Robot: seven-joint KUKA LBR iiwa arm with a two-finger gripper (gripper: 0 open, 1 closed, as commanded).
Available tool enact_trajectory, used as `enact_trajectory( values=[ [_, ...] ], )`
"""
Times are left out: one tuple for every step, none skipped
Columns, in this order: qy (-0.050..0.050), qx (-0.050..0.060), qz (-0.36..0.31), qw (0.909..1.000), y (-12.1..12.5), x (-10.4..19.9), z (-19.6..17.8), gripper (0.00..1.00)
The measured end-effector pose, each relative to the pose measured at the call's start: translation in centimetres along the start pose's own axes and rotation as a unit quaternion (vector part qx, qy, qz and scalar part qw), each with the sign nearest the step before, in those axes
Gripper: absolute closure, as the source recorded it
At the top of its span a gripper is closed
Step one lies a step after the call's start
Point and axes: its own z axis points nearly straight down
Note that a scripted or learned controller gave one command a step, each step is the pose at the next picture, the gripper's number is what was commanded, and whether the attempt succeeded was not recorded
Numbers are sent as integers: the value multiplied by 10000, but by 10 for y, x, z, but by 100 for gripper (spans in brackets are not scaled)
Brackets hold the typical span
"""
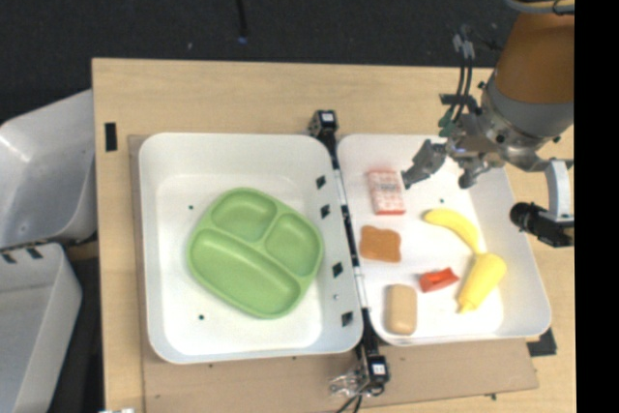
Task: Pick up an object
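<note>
Objects for picking lying in right bin (517,208): pink packet (386,191) near top left, banana (456,227) mid, yellow bottle (481,280) below it, small red piece (437,280), brown slab (380,245), tan block (401,309). I'm seeing gripper (447,165) hovering over bin's upper part, fingers spread apart, gripping nothing. Green divided plate (255,251) sitting in left bin (164,208).

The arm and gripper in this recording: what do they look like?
The arm has a wide orange band over a grey wrist section. Thin dark cables run down its left side. The gripper ends in two dark grey fingers.
</note>
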Motion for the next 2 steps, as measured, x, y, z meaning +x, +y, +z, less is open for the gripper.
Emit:
enact_trajectory(
  values=[
    [-7, -58, -13, 10000, 2, 0, -6, 0],
    [-6, -34, 0, 10000, 1, 7, 53, 0]
  ],
)
